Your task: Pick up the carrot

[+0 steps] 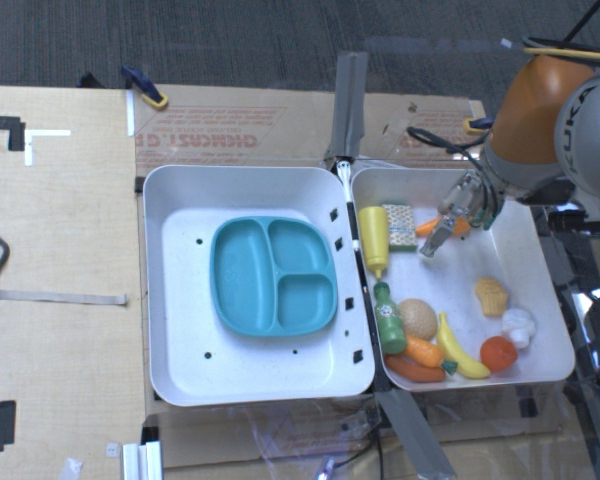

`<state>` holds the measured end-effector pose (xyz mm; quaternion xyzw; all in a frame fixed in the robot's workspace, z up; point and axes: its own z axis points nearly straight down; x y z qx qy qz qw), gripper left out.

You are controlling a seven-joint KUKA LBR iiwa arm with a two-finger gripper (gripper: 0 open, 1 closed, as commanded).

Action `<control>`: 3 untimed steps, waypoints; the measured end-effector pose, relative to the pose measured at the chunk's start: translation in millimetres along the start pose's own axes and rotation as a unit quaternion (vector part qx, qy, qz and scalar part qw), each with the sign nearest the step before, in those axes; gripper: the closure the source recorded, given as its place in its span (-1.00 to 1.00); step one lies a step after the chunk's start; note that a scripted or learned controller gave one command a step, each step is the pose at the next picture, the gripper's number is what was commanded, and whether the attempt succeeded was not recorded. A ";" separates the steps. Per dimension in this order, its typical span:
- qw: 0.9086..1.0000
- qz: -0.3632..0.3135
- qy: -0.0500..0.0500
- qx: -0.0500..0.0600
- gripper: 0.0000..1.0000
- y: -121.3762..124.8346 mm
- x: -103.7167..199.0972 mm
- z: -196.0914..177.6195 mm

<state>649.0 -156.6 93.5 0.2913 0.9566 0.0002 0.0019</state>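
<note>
A small orange carrot (429,228) sits crosswise between the fingers of my gripper (443,230), its ends showing on either side of them. The gripper is over the back part of the right bin (540,268), shut on the carrot, with the grey arm and its orange band reaching in from the upper right. I cannot tell whether the carrot still touches the bin floor.
The right bin also holds a yellow bottle (374,236), a green-speckled pad (400,223), a green bottle (388,318), a beige ball (417,318), a banana (458,348), a tomato (498,353) and another orange piece (423,349). A teal divided plate (275,275) lies in the left bin (170,298).
</note>
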 end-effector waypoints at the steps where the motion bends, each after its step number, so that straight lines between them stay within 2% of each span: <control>1: 0.998 0.058 0.000 0.000 -1.00 17.6 50.9 0.1; 2: 0.995 0.100 0.000 0.000 -1.00 -12.4 62.3 -0.2; 3: 0.995 0.099 -0.002 -0.001 1.00 -11.4 60.4 -11.1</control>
